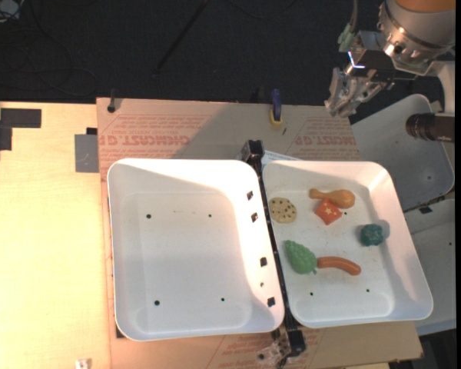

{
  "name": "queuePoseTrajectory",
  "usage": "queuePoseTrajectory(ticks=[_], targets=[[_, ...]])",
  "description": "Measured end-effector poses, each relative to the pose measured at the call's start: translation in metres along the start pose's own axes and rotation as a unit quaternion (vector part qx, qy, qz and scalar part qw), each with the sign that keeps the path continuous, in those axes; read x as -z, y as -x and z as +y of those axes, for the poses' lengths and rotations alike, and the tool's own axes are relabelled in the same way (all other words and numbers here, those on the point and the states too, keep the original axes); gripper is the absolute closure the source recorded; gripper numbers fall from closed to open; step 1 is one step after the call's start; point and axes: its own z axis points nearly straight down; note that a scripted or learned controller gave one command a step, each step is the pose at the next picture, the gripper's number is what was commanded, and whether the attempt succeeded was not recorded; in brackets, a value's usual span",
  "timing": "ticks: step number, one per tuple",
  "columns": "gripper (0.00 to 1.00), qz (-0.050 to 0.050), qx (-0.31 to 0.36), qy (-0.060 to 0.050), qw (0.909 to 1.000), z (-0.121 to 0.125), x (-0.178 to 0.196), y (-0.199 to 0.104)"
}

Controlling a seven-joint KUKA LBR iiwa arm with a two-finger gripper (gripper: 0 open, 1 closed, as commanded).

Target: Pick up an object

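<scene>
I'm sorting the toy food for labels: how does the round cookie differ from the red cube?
The tan round cookie with dark chips looks flat; the red cube with yellow spots looks blocky. The cookie lies near the divider; the cube lies further right, by the drumstick-shaped toy. Both rest in the right white bin.

Bench [38,229] bears cardboard sheet [177,133] under 2 white bins [123,283].

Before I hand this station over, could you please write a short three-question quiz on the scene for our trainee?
1. True or false: the cookie lies in the left bin.
2. Which item lies nearest the right bin's right wall? A) teal lump B) sausage C) red block
3. Fill in: the gripper hangs above the bench, beyond the bins' ____ edge.

Key: 1 false, it lies in the right bin; 2 A; 3 far.
</scene>
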Motion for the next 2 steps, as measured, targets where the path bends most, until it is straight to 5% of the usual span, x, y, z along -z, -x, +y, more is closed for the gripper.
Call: queuePoseTrajectory(ticks=[1,2], targets=[[1.0,0.0,-0.002,-0.014,0.9999,0.017,-0.145,-0.027],[1.0,0.0,-0.001,-0.004,1.0,0.027,-0.06,-0.086]])
